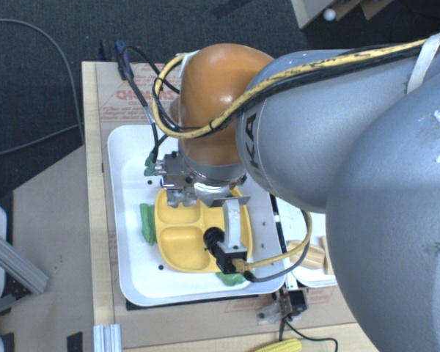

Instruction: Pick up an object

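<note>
The gripper [180,192] hangs low over the yellow divided tray [177,235] in the middle of the white bin [125,196], its grip unreadable, and nothing is visibly lifted yet.

The bin [125,196] is plain white. The tray [177,246] in it is yellow, the strip [147,223] at the tray's left side is green, and the lump [232,277] by its lower corner is a brighter green. The arm [367,145] is grey, its band [216,101] glossy orange. The bench [95,160] is pale tan with red print [126,92]. The floor [37,35] is dark grey.
</note>
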### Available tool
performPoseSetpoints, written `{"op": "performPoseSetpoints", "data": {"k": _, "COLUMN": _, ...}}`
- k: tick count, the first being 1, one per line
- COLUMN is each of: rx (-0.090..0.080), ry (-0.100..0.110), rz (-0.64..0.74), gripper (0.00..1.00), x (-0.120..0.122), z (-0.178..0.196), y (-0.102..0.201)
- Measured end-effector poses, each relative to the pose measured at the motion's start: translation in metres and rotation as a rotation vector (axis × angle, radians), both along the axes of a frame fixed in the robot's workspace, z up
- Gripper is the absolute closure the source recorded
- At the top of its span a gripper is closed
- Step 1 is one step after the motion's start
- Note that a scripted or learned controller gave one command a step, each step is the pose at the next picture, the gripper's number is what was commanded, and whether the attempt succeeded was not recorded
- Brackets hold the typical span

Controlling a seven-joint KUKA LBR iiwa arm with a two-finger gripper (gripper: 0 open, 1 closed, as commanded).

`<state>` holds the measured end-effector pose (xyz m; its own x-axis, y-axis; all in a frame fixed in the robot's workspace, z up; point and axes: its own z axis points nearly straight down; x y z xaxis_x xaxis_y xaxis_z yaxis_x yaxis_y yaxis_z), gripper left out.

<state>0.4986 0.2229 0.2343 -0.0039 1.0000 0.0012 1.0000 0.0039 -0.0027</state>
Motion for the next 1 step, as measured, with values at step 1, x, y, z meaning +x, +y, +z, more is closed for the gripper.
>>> {"op": "performPoseSetpoints", "data": {"k": 1, "rx": 0.001, "ry": -0.001, "rz": 0.002, "gripper": 1.0, "x": 0.0001, "z": 0.0098, "y": 0.0009}}
